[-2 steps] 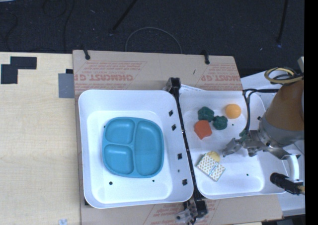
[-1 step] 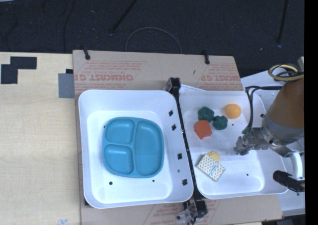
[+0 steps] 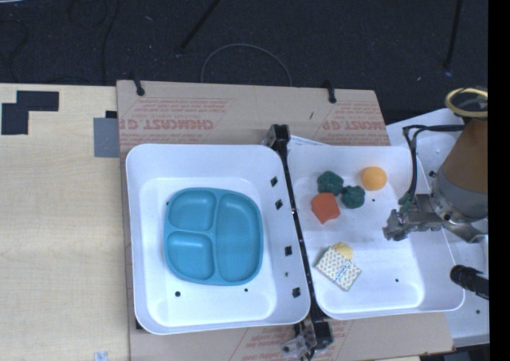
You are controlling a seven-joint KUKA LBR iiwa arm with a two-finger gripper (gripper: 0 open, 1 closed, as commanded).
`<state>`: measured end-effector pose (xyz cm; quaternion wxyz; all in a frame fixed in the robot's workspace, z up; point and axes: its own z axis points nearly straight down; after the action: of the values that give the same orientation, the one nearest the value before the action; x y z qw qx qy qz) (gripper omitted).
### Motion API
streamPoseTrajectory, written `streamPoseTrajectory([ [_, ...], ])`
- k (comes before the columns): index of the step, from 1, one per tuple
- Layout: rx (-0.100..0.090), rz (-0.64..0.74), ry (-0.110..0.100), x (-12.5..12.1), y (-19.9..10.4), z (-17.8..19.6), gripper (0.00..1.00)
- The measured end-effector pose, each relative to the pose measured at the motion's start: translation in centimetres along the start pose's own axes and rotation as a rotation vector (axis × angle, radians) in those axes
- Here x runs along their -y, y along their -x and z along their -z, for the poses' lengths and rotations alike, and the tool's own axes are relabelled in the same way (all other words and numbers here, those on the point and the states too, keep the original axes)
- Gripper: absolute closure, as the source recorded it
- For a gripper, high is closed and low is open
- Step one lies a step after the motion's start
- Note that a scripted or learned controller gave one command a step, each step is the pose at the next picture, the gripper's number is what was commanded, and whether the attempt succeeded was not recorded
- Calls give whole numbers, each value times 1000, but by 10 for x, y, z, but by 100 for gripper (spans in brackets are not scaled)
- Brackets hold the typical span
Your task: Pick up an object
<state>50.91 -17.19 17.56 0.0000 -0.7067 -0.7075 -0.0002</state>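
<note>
**Mia:** What is down at the front, closest to us?

**Sam:** The front rim of the left bin. Inside that bin sits a blue plate with three parts. It lies flat, and nothing is on it.

**Mia:** Where are the things to pick up?

**Sam:** In the right bin. There is a small patterned packet near the front, with a little yellow thing touching its back edge. Farther back is an orange-red block. Just behind it are two dark green lumps, side by side. An orange ball sits just to the right of them.

**Mia:** Where is the claw?

**Sam:** The claw hangs over the right side of that bin, well apart from the toys. I cannot tell if it is apart or together. It looks dark and blurry. I see nothing held in it.

**Mia:** Which one should it grab?

**Sam:** I think the orange-red block. It looks small and light, and maybe a bit firm. It has room around its front and left. Squeeze it across the middle. The ball could roll away. The packet lies flat, so it may be hard to get under.
</note>
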Motion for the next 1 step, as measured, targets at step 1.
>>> streamPoseTrajectory([
  [1,1,0,3,-9,4,58,100],
])
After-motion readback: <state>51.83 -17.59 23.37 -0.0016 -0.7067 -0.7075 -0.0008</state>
